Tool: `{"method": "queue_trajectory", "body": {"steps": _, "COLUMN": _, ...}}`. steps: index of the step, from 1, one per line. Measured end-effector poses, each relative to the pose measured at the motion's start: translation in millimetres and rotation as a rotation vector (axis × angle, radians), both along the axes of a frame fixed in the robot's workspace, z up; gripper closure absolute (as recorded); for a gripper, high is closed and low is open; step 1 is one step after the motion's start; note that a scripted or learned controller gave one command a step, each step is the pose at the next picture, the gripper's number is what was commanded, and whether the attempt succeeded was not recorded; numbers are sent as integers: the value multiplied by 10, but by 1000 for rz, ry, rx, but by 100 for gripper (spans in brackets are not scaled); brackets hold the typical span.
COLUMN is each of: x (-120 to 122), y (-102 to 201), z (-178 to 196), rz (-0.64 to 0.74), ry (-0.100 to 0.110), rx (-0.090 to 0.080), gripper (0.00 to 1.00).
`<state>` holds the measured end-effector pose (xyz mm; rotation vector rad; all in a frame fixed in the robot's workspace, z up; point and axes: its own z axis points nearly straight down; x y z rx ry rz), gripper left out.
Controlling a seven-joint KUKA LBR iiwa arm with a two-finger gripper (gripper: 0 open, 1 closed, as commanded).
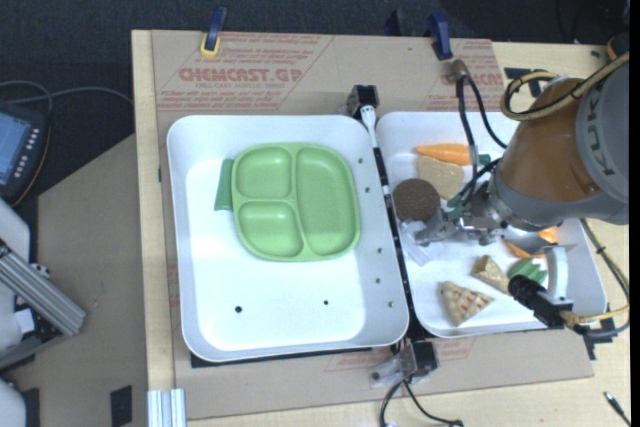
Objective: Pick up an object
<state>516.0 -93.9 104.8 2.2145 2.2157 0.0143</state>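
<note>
The right bin [590, 290] holds several small things. An orange carrot [444, 153] lies at its far side, with a pale beige block [443, 177] just in front of it. A brown round thing [415, 199] sits near the bin's left wall. A tan waffle-like wedge [464, 299] and a smaller tan piece [490, 269] lie at the near side, beside a green piece [527, 268] and an orange bit [524, 246]. My gripper [432, 233] is low in this bin, just below and to the right of the brown round thing. Nothing shows between its tips.
The left bin [200, 245] bears a green divided plate [296, 200] with a darker green flap at its left edge. A black clip [364, 99] sits where the two bins meet at the far side. The arm covers the right bin's middle.
</note>
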Motion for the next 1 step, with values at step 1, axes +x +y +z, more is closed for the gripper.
{"method": "queue_trajectory", "body": {"steps": 1, "x": 10, "y": 20, "z": 82, "rz": -1, "ry": -3, "rx": 2, "gripper": 100}}
